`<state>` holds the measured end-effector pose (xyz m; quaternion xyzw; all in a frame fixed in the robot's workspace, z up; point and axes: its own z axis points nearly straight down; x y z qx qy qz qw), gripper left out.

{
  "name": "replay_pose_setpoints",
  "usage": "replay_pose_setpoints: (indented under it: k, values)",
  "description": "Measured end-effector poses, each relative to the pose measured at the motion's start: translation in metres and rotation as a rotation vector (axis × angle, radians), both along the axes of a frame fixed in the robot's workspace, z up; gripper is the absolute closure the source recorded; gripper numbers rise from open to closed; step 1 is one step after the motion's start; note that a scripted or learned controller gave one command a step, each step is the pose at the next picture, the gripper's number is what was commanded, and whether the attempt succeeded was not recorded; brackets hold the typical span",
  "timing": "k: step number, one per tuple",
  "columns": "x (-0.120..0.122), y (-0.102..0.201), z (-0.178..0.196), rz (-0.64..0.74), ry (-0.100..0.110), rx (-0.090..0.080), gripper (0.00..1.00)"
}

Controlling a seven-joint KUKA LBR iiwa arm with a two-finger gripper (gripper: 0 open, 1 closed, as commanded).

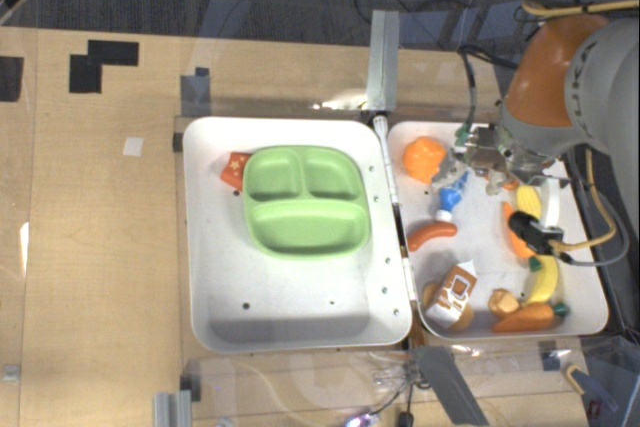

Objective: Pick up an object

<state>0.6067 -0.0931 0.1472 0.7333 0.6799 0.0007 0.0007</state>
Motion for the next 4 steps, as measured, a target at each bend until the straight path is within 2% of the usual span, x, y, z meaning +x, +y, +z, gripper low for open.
replay_pose_setpoints:
  k: [1, 2, 3, 4]
  values:
    - [0.000, 0.000, 0.000, 0.000, 0.000, 0.000, 0.00]
    - [0.010, 0.005, -0.059, -0.033, -0.007, -0.001, 0.00]
    - [0.012, 0.007, -0.049, -0.029, -0.010, 0.001, 1.00]
    - [0.045, 0.054, 0.037, -0.025, -0.001, -0.001, 1.00]
